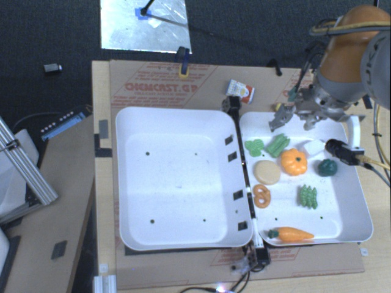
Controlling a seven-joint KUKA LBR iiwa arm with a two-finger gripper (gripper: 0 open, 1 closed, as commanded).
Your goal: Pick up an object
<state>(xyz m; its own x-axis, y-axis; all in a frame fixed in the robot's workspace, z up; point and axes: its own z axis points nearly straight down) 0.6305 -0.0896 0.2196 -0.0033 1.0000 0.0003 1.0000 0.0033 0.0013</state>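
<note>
My gripper (pixel 295 120) hovers over the back of the right bin (pixel 360 215); its two grey fingers are spread open with nothing between them. Just in front of it lie a light green pod (pixel 278 144) and a small green leafy piece (pixel 254 145). An orange pumpkin (pixel 294 162) sits near the bin's middle, with a dark green piece (pixel 327 167) to its right. Closer to the front are a beige round (pixel 266 171), a pretzel (pixel 261 196), a bunch of green beans (pixel 307 196) and a carrot (pixel 291 234).
The left bin (pixel 177 182) stands beside the right one, joined by a black hinge strip (pixel 239 157). A small white and orange packet (pixel 240 90) lies on the cardboard behind the bins. A black part with a cable (pixel 343 152) hangs over the right bin's right side.
</note>
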